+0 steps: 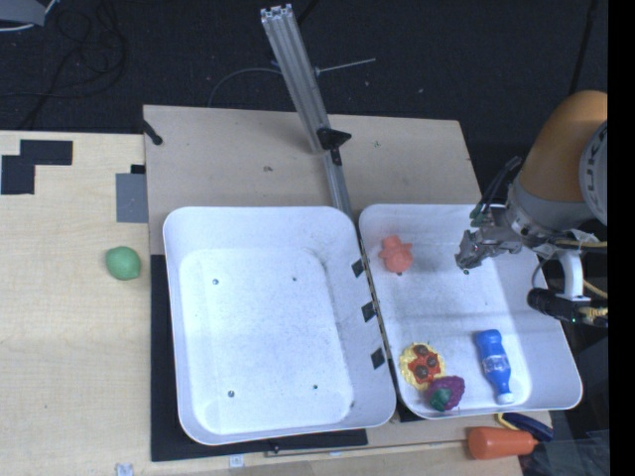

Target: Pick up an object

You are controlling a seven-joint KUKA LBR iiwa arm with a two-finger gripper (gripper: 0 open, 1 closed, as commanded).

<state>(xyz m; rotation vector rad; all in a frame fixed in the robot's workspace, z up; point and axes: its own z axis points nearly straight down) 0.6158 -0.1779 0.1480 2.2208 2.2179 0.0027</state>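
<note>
- Gripper [470, 257] sits above the right bin [437, 300]; its state cannot be told.
- Pink toy [396, 254] lies well left of it; blue bottle [493, 364] nearer the front.

a robotics lab: a plywood bench [89, 266] bearing two white bins [189, 228], an aluminium rail [303, 77] mounted overhead, loose cables [60, 18] on dark carpet, and a grey-and-orange industrial arm [566, 167].
</note>
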